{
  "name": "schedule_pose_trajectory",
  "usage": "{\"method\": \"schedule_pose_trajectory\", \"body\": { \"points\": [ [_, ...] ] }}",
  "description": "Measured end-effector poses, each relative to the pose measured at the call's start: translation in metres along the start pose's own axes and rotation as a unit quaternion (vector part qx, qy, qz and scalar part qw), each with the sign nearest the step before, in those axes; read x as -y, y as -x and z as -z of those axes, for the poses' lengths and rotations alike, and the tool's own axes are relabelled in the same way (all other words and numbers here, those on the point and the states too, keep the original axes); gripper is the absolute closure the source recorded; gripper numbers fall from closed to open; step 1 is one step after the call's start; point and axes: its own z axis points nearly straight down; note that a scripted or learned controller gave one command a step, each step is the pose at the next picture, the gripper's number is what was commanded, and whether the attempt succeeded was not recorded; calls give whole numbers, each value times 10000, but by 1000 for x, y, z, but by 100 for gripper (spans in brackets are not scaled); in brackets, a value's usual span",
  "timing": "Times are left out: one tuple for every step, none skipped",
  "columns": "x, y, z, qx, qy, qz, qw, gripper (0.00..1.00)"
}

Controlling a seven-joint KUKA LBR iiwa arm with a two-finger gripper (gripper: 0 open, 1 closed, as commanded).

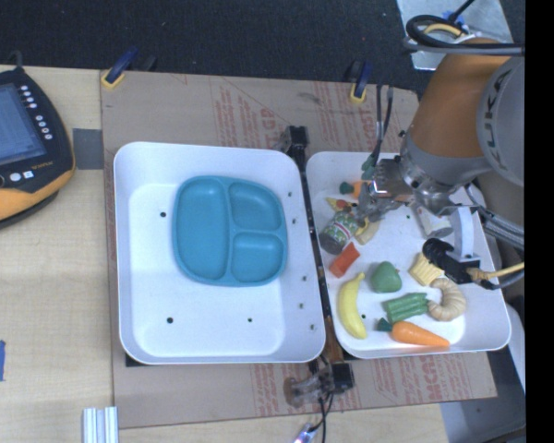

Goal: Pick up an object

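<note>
My gripper (371, 201) hangs over the far part of the right bin (495, 338), under the grey and orange arm. Just left of and below it lie a grey-green can-like toy (335, 235) and a red piece (344, 259). Nearer the front are a yellow banana (351, 307), a green pepper (384, 277), a green cucumber (404, 306), an orange carrot (420, 336), a beige croissant (449, 301) and a yellow corn piece (424, 269). The wrist hides the things directly under the gripper.
The left bin (148, 330) holds a blue divided plate (229, 230). A tablet-like pendant (18, 146) lies at the bench's far left. A small orange and green toy (349, 189) sits by the right bin's far-left corner.
</note>
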Motion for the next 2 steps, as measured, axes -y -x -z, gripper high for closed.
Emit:
{"method": "schedule_pose_trajectory", "body": {
  "points": [
    [65,-72,39,6,-6,10,10000,100],
    [94,-91,72,1,7,-2,10000,100]
  ]
}}
